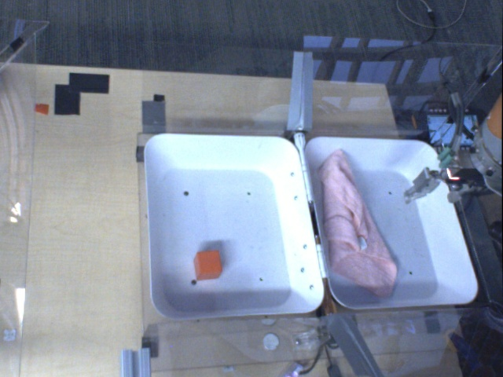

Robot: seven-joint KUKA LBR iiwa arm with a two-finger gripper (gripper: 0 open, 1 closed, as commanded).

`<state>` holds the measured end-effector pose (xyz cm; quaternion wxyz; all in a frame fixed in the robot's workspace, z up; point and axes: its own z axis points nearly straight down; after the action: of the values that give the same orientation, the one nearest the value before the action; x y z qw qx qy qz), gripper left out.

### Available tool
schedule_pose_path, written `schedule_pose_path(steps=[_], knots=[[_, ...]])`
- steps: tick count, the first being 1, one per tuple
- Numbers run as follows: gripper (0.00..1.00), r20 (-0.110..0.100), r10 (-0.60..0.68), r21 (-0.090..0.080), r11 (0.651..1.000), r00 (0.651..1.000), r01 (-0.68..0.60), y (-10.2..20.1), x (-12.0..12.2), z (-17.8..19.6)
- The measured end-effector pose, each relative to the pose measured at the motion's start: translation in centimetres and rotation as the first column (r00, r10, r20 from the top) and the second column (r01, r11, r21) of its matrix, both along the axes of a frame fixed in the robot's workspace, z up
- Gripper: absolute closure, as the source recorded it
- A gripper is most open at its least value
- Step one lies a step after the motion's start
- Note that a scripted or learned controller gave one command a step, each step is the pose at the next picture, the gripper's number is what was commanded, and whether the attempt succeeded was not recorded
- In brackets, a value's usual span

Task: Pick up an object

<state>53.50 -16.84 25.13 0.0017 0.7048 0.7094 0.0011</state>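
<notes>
A crumpled pink cloth (354, 228) lies lengthwise along the left side of the right bin (428, 151). A small orange block (208, 265) sits near the front of the left bin (169, 155). My gripper (438, 187) hangs over the right bin's far right edge, to the right of the cloth and apart from it. Its fingers are spread open with nothing between them.
A metal divider post (299, 93) stands behind the seam between the bins. Black markers (77, 91) and a small orange tag (42, 109) lie on the wooden bench at the far left. Cables and frame parts (440, 116) crowd the back right.
</notes>
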Motion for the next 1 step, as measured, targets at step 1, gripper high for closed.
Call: schedule_pose_path(steps=[1], knots=[[0.0, 0.007, 0.291, -0.004, 0.957, 0.957, -0.291, 5.36, 1.67, -15.39]])
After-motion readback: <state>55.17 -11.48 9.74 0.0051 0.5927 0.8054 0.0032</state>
